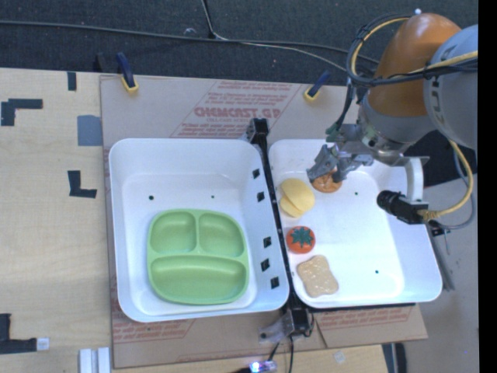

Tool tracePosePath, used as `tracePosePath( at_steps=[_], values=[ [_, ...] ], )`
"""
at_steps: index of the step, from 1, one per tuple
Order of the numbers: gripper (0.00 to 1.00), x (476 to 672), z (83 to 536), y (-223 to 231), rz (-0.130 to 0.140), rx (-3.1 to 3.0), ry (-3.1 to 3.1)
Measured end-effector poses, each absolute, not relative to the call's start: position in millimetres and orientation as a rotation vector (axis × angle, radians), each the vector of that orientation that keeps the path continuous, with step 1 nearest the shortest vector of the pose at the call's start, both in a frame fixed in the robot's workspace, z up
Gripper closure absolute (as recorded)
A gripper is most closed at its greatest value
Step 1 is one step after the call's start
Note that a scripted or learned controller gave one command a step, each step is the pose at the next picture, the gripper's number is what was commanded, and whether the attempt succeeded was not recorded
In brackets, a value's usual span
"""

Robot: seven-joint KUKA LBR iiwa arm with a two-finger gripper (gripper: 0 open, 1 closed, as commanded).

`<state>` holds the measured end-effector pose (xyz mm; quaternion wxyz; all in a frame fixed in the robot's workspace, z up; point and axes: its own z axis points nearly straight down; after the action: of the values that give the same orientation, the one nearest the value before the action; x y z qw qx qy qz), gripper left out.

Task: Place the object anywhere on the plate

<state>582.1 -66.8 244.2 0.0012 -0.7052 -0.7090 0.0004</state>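
Claw (pixel 329 171) sits low in right bin (pixel 404 286), w/ a small orange object (pixel 327 183) right at its tips (can't tell if it's pinched or if claw is spread). Yellow piece (pixel 297 196) lies just beside; green plate (pixel 197 256) in left bin (pixel 132 169), well apart.

The grey arm (pixel 454 68) enters from about two o'clock, its orange band (pixel 408 64) uppermost. The wrist angles down toward eight o'clock, ending in the gripper (pixel 324 173) held low.
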Motion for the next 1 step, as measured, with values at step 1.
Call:
tracePosePath(
  at_steps=[1],
  values=[
    [1.0, 587.5, 228.5, -16.4, 0.003, -2.213, -2.226]
  ],
)
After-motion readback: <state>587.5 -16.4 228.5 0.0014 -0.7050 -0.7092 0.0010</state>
